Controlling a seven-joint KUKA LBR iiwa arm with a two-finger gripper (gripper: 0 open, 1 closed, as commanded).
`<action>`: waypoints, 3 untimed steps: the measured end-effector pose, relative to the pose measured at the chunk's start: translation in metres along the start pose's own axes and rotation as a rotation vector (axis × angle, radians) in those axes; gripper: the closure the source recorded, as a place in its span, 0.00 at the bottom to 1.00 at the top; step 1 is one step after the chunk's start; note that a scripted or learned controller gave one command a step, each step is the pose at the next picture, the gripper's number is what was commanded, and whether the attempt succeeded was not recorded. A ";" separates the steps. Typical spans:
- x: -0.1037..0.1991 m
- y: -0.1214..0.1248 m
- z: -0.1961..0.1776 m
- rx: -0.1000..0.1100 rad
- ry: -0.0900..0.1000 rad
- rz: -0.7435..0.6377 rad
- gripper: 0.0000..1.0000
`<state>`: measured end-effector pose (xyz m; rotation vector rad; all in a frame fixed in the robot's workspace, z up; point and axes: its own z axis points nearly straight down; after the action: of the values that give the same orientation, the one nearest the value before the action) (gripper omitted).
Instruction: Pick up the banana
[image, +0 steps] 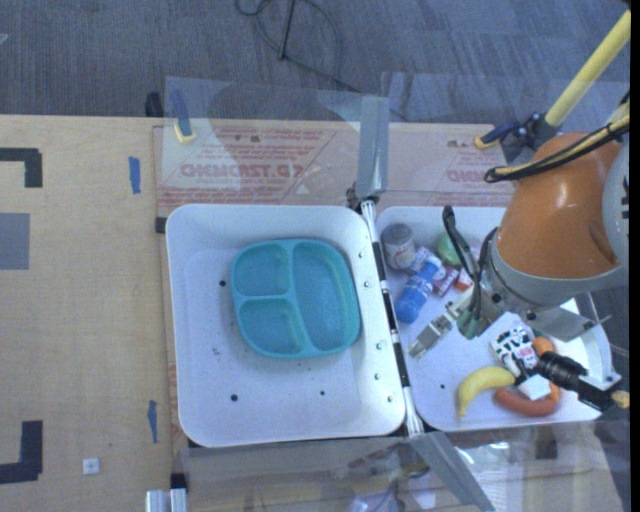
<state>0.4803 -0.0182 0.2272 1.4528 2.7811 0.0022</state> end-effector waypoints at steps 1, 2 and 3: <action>-0.044 -0.032 0.043 0.002 0.002 -0.132 0.00; -0.083 -0.059 0.116 0.001 0.002 -0.374 0.00; -0.104 -0.044 0.139 -0.004 -0.004 -0.359 0.00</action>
<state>0.5047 -0.1290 0.0885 0.9322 2.9909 0.0035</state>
